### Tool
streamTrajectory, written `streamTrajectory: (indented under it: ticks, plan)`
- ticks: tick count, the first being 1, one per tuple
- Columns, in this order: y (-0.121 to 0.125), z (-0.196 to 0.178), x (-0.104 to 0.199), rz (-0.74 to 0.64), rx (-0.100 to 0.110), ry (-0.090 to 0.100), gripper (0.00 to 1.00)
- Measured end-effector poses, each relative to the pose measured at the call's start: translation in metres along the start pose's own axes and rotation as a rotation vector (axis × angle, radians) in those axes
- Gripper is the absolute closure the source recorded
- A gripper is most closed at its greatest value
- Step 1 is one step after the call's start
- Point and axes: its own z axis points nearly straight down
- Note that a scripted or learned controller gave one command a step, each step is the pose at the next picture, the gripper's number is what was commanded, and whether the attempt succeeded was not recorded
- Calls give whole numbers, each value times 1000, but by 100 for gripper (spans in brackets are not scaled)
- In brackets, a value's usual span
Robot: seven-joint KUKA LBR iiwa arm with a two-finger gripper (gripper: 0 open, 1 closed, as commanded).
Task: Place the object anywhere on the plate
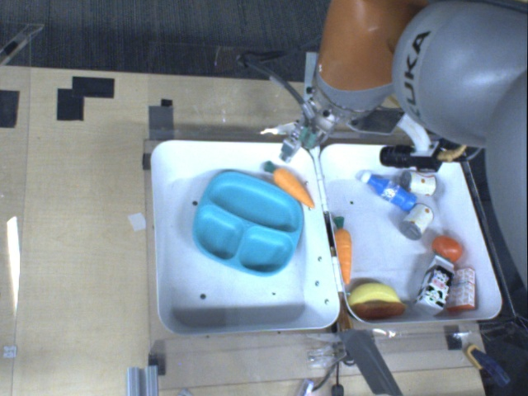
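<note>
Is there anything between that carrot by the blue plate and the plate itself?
Nothing visible. The carrot lies at the blue plate's upper right rim, apparently overlapping its edge, in the left bin. The gripper hovers just above the carrot's leafy end.

We see a pale wooden tabletop [74,246] with black square marks [82,96] near its far edge, and dark carpet [148,15] beyond it.

Glossy blue plastic plate [247,223] — smooth white plastic bins [169,246].
</note>
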Motion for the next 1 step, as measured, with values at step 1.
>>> streamTrajectory:
  ticks: [1]
  plan:
    - [0, 0, 0, 0, 0, 0, 0]
